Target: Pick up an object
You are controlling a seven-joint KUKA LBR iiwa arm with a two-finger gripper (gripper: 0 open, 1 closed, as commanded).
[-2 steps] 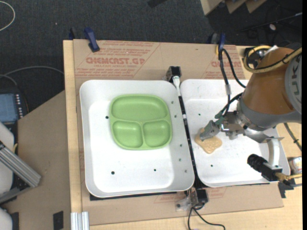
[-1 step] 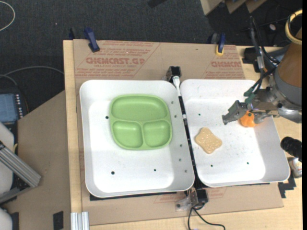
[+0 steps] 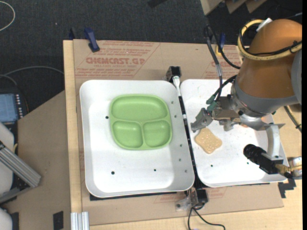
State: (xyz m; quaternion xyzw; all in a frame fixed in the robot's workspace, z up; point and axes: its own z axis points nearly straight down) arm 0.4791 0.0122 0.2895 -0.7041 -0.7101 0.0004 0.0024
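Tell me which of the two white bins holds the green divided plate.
The left bin holds the green plate. The right bin holds a tan cracker-like piece instead, with the gripper just above it.

Even, bright overhead light. White bins (image 3: 96,143) near overexposed, surface detail washed out. Soft shadow under arm (image 3: 268,66) on right bin (image 3: 225,171). Focus acceptable throughout; dark floor (image 3: 38,23) underexposed.
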